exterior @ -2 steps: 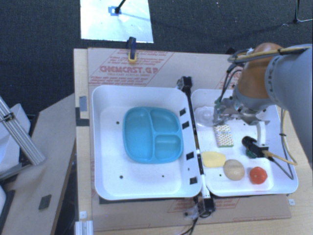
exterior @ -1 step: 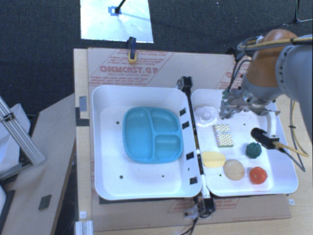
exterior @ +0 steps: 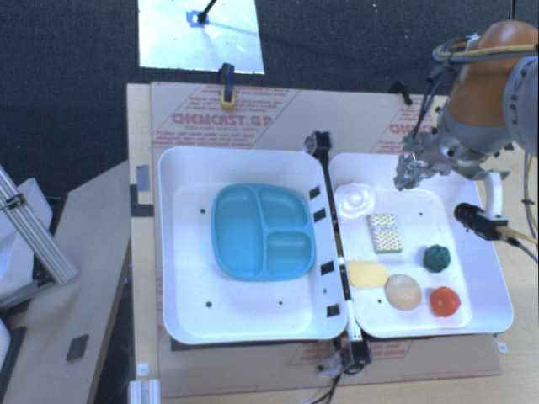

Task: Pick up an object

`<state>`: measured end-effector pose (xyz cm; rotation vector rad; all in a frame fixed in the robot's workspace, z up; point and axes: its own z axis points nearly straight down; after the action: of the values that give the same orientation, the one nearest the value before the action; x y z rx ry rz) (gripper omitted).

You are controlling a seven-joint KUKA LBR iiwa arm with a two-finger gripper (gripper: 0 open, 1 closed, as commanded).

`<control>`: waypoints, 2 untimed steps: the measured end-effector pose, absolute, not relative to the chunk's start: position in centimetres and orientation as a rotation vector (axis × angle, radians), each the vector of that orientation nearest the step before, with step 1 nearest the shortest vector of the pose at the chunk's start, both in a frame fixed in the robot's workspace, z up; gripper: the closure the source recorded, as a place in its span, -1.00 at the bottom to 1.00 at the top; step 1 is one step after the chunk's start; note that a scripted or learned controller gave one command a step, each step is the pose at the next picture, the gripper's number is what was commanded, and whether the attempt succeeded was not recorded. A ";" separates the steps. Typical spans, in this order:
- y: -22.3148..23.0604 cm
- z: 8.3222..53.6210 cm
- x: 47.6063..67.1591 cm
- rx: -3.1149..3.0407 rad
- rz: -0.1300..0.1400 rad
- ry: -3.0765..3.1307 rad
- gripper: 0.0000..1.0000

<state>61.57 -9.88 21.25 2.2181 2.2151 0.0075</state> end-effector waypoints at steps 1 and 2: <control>-9.6 27.0 62.7 2.211 0.008 2.223 1.00; -4.2 25.1 60.9 2.212 0.002 2.233 1.00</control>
<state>60.87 -4.22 25.06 2.2125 2.2326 0.0016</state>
